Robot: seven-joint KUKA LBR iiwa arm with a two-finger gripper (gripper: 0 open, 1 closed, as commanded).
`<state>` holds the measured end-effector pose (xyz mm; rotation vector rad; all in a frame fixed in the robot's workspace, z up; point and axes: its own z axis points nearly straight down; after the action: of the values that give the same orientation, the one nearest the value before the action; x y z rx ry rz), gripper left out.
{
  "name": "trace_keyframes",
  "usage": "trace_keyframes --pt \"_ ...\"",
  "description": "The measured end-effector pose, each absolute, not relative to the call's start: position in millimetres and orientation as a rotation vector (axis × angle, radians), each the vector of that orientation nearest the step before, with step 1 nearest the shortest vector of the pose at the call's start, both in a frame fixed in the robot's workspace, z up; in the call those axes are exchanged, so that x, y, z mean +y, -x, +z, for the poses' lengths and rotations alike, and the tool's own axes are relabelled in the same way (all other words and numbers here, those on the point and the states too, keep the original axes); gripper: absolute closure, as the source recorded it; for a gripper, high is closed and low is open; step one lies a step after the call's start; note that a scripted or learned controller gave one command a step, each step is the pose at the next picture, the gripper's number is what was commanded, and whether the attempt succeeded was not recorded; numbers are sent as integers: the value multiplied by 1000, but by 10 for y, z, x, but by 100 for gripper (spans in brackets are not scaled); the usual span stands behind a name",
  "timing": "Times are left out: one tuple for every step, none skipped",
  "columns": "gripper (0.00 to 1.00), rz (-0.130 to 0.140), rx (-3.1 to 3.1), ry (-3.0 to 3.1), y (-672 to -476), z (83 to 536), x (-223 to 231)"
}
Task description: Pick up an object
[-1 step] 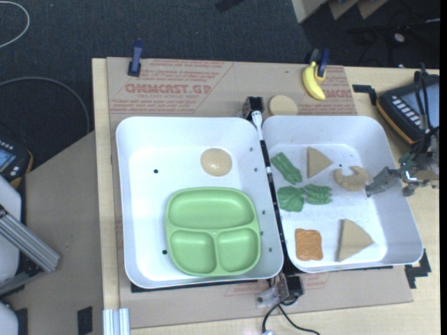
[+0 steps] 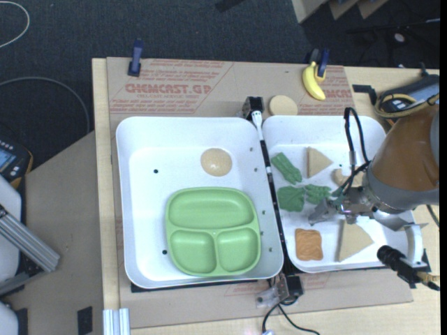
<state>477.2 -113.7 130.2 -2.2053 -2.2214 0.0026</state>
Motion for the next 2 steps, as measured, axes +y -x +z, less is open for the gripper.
trace_keyframes --pt "100 -1 -2223 2223 -4796 1447 -1201" --pt "100 -8 -2233 2215 -4802 2126 -400"
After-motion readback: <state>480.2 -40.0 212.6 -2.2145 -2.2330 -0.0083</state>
